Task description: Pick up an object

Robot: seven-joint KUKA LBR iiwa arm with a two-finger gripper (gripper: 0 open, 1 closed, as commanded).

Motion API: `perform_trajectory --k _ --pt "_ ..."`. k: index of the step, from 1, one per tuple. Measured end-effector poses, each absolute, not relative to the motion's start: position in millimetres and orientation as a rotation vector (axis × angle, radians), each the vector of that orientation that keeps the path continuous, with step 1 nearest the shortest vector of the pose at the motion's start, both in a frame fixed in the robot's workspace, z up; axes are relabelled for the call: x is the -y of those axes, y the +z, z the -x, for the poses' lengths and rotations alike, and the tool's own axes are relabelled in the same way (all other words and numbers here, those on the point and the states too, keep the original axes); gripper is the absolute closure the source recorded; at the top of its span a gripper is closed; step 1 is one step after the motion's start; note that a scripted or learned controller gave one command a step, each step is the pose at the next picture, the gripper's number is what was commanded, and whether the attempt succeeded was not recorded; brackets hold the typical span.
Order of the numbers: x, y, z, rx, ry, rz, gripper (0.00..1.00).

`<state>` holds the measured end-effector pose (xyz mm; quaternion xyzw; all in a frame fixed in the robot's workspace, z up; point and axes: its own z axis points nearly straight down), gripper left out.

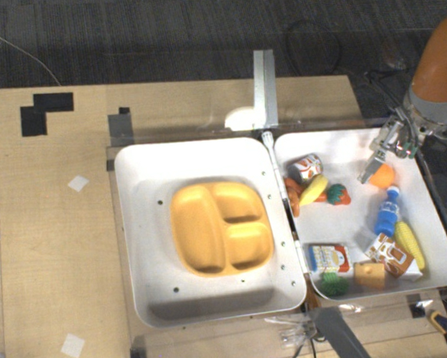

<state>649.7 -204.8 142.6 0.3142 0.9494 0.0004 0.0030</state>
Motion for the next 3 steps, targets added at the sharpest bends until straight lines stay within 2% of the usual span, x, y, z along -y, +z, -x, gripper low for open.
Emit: perform_trajectory --k 1,2,3 --pt "173 93 -653.7 -2.833 0.003 -1.355 0.0" --pt "207 186 -633.0 -2.931 0.001 -1.097 0.0" --pt "206 182 -632.0 -2.937 0.001 -1.097 0.0"
